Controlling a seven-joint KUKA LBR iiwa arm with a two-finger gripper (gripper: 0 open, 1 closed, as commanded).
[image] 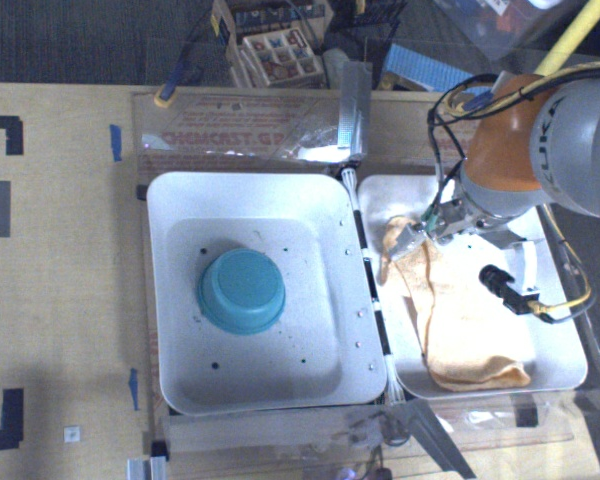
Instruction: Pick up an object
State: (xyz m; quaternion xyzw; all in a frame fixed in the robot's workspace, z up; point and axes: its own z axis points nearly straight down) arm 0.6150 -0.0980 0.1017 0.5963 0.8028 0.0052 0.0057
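Presently, camera view: 2 white bins side by side; left bin [170,208] holds 1 teal bowl [242,289] upside down near its middle, right bin [570,373] holds 1 tan cloth [460,328], its upper corner bunched at the gripper [425,230], which sits low at the cloth's top edge. Risk: cloth is limp, so a shallow pinch may slip or drag it against the bin wall. Unclear: wrist and cables mask the tips, so I cannot tell their opening or whether cloth is caught.
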